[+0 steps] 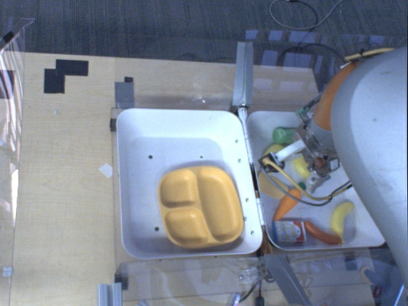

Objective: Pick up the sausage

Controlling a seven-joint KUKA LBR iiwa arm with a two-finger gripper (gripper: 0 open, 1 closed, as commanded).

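View from above and at a slant onto a pale wooden bench (64,171) with two shallow white bins side by side. I am the grey arm (376,139) with the orange band, coming in from the right of the view. My gripper (317,166) hangs over the middle of the right bin (280,121). My own wrist covers it, so I cannot tell whether it is apart or together, and I see nothing held in it.

The sausage (323,233), reddish-orange and long, lies flat on the bin floor below my gripper in the view, clearly apart from it and close to the bin's near wall. Just beside its left end stands a small container (289,231) with a red label, perhaps a can; the view is too blurred to be sure. Above the sausage's right end, and nearer to me, a yellow banana (342,217) lies tilted.

To the lower left of my gripper an orange carrot (288,204) lies at a slant, pointing down toward the container. Just left of my gripper sits a small yellow thing (298,167) that I cannot name. Up and to the left of my gripper, near the bin's far wall, is a green thing (284,134).

Well to the left of my gripper, the left bin (146,139) holds a yellow plate (201,206) with three compartments, lying flat near its lower right corner.
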